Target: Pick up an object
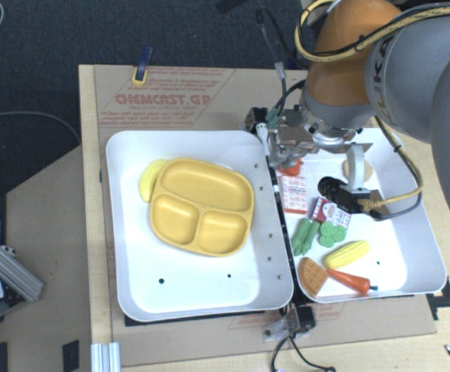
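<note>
Table and what rests on it

Table [93, 208]: flat top under a brown cardboard sheet [170, 91] with red print. On the sheet, two shallow white bins side by side, touching: left bin [132, 231], right bin [410, 254]. Blue-yellow clip [141, 68] at the far edge.

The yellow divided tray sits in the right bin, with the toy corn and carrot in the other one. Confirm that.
Not quite. The camera view shows the yellow divided tray in the left bin. The toy corn and carrot lie in the other one, the right bin.
</note>
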Available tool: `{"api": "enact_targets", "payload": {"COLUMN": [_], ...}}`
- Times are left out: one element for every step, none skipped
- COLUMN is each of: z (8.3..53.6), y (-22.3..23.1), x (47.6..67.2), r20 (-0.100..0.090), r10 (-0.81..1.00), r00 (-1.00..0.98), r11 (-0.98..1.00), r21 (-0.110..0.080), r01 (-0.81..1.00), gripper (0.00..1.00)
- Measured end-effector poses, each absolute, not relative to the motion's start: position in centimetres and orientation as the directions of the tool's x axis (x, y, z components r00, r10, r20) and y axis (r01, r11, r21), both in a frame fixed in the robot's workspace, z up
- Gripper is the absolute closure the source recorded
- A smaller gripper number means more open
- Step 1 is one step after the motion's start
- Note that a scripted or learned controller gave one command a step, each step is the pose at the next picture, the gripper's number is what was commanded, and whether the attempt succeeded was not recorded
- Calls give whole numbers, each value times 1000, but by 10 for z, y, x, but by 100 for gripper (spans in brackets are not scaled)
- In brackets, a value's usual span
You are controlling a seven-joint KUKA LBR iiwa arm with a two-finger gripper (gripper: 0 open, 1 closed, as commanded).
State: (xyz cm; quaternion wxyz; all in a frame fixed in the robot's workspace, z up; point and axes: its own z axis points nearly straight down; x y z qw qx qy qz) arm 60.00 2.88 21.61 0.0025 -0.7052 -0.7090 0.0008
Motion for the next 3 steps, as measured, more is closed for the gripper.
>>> {"api": "enact_targets", "payload": {"z": [226, 229, 226], "y": [47, 33, 47], "x": [599, 586, 599], "r20": [1, 1, 1], "r10": [1000, 1000, 1000], "r00": [-3, 1, -2], "r11": [3, -1, 2], "r21": [2, -3, 1], "r01": [1000, 1000, 1000], "gripper": [100, 100, 100]}}
